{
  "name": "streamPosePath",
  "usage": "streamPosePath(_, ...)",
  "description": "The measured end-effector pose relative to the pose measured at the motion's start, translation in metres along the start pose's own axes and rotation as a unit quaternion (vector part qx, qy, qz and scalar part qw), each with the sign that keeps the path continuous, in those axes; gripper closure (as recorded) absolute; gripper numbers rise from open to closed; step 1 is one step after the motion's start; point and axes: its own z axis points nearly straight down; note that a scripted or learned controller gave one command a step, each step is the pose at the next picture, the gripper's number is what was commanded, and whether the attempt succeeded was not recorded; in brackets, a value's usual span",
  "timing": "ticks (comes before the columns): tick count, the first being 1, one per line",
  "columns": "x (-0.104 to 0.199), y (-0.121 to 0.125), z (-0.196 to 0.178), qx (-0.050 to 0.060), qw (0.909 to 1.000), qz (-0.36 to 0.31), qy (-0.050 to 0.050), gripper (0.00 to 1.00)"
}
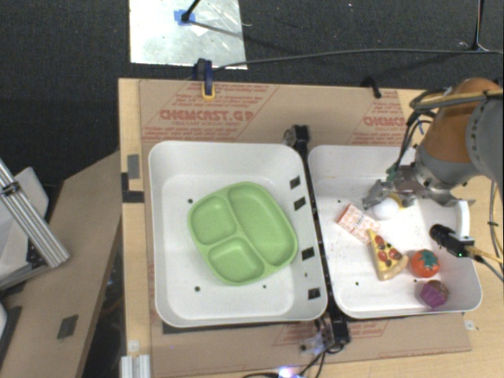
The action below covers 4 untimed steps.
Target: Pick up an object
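Gripper (390, 197): low over the upper part of the right bin (339, 164), fingers set around a small white rounded object (386, 208), which shows between them, so the grip is closed on it. The white object is roundish; no long axis can be told. Arm (457, 136): grey with orange band, entering from the right edge.

Left bin (169, 164): white, shallow. Holds one green divided plate (242, 231), three compartments, long axis running from upper left to lower right, lying flat near the middle.

Right bin, contents left to right:
- Small pink and white packet (356, 220), tilted, just below and left of the white object.
- Toy pizza slice (385, 253), long axis roughly top to bottom, its point toward the top, crust toward the bottom, just beside the packet.
- Red tomato-like toy (425, 264), just right of the pizza slice.
- Purple toy (434, 293), near the lower right corner, just below the red one.

Bench (236, 109): brown printed board under both bins.
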Motion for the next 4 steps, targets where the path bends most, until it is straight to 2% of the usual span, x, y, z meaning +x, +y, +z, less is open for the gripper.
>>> streamPosePath(1, -0.001, 0.002, -0.015, -0.004, 1.0000, 0.000, -0.001, 1.00)
streamPosePath(2, 0.009, 0.008, -0.069, -0.005, 1.0000, -0.002, -0.001, 1.00)
streamPosePath(4, 0.003, -0.002, -0.184, -0.005, 1.0000, -0.002, -0.001, 1.00)
